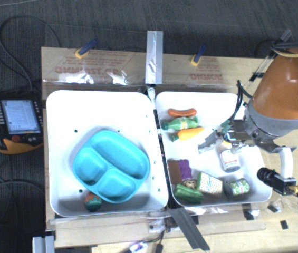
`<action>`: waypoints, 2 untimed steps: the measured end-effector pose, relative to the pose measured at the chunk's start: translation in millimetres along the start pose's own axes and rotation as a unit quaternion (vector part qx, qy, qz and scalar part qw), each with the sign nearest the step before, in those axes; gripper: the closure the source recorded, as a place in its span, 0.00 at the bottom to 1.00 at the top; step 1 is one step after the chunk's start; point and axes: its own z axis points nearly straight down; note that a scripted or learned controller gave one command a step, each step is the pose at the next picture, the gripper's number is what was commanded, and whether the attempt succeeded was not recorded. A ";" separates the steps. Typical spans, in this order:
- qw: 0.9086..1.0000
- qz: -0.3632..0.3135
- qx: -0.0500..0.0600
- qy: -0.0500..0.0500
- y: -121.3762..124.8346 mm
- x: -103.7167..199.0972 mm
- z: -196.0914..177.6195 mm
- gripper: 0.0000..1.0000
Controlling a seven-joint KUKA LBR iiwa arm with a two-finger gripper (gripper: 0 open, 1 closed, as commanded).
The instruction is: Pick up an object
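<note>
Jaws (pixel 215 139) hang over the middle of the right bin (pixel 212 100), and from this slanted look down I cannot tell how they are set; nothing shows between them. Just beside them, a little lower and to the right, stands a small white jar (pixel 230 161), the nearest candidate. It looks rigid, light and smooth, so likely slippery; a hold across its body below the cap seems safest. Toy food lies around: a hot dog (pixel 182 112), a green bottle (pixel 181 124) and a carrot (pixel 189 133) near the upper left, soft-looking packets along the lower edge. A blue divided tray (pixel 112 165) sits in the left bin (pixel 64 104).
</note>
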 end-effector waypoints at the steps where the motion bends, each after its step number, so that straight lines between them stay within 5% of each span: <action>1: 0.995 0.103 0.001 0.000 35.4 -59.9 58.1 0.00; 2: 0.984 0.179 0.002 0.000 54.4 -95.5 146.9 0.00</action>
